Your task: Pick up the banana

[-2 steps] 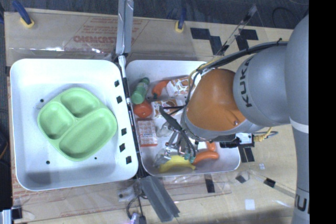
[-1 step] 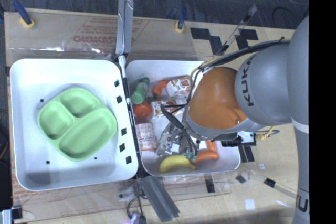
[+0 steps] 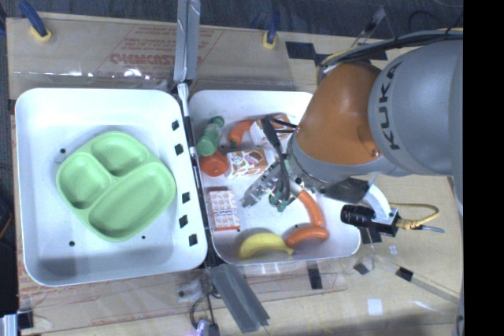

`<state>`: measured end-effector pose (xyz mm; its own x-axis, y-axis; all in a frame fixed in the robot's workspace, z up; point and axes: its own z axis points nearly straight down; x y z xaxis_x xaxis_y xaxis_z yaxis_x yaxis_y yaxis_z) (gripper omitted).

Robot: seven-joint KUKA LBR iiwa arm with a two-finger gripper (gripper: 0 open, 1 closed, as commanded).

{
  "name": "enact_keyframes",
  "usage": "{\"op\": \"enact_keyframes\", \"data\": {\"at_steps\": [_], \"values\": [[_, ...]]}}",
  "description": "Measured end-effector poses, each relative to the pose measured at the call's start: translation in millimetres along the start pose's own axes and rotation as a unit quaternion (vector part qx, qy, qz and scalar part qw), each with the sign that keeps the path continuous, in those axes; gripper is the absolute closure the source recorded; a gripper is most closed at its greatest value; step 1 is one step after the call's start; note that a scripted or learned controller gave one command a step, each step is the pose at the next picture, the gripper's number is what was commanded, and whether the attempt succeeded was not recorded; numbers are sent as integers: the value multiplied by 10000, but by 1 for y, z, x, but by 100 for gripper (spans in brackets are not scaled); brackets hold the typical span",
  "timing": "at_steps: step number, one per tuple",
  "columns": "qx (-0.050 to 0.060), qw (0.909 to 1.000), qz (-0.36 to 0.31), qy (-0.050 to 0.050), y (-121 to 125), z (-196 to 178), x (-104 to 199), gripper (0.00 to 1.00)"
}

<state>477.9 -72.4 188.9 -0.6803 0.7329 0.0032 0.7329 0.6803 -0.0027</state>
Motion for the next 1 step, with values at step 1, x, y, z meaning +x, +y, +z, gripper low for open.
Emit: {"op": "enact_keyframes", "data": {"at_steps": [1], "values": [[0, 10000, 1, 1, 0, 0, 0, 0]]}}
